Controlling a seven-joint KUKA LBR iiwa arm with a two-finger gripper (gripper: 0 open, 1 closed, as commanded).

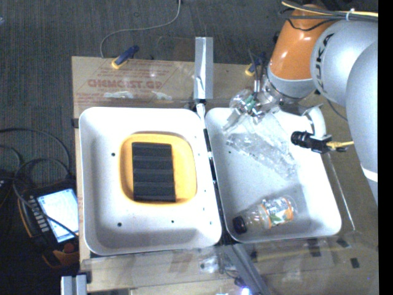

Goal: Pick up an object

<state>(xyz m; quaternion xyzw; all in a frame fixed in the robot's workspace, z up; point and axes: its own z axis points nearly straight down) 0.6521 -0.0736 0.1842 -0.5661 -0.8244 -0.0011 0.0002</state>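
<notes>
You see the clear plastic bottle lying on its side in the right bin, near that bin's front wall, dark cap end toward the left bin, orange-and-white label around its middle. Behind the bottle in the same bin lies a crumpled clear plastic piece, running from the bin's back-left area toward its middle; it is see-through and its edges are hard to trace. The tool sits over the back-left corner of the right bin, just above or at the upper end of that clear plastic; whether it touches it is not clear. You cannot tell if the tool is open or closed, the tip is lost in glare and clear plastic. Well apart from the bottle, the grey arm with its orange band comes in over the right bin's back-right side. A small black fitting sticks out of the arm over the right bin's right rim.

In the left bin, beside the right bin, a yellow tray rests flat in the middle with a black ribbed block lying in it. Both bins sit on the counter; a blue clip lies at its back-left edge, far from the right bin.
</notes>
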